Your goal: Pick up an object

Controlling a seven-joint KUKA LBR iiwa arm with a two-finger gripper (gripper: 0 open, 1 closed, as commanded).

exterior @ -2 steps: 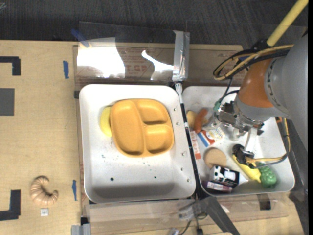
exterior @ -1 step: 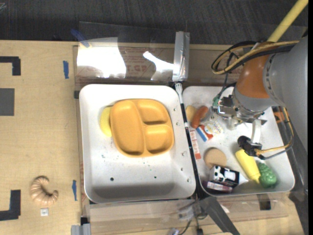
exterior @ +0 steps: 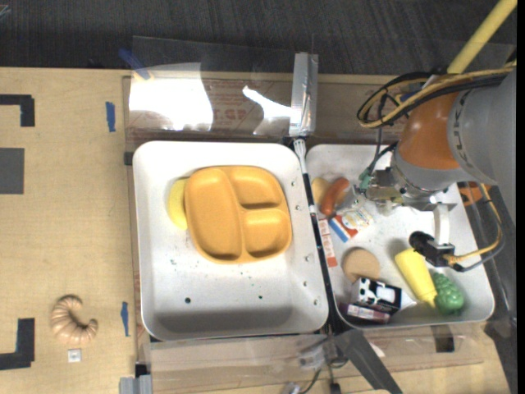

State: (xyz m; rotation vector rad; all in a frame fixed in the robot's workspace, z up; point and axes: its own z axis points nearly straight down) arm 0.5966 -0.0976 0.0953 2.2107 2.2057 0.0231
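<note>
The arm reaches in from the right over the right bin (exterior: 480, 302). Its gripper (exterior: 371, 192) hangs low at that bin's upper left, just above a small white packet (exterior: 354, 218) and right of a red-brown sausage-like piece (exterior: 332, 194). Lower in the bin lie a round tan piece (exterior: 361, 263), a black-and-white box (exterior: 376, 295), a yellow corn-like piece (exterior: 415, 274) and a green bumpy toy (exterior: 449, 295). Nothing shows between the gripper's tips from this angle.
The left bin (exterior: 164, 302) holds an upturned orange divided tray (exterior: 238, 212) with a yellow piece (exterior: 175, 202) peeking out on its left. A tan croissant-shaped toy (exterior: 74, 318) lies on the bench at the far left. Cables (exterior: 410, 97) loop above the arm.
</note>
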